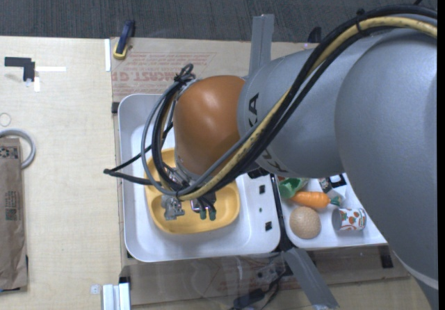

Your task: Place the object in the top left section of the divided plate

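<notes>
Pale wood makes up the tabletop [62,183], with dark carpet beyond its far edge. On it the left bin [135,232] holds a yellow plate [226,215], much of it hidden under the arm [334,121]. The hand [188,210] hangs low over the plate's near part; whether it is wide, narrow or holding anything cannot be told, since the wrist and black cables [156,142] cover it. Which object is meant for the plate cannot be told either. Just right, the second bin [306,238] carries a carrot [311,199], an egg [304,222], a small patterned cup [350,219] and something green [292,185]. A brown bag [10,211] lies at the left edge.
</notes>
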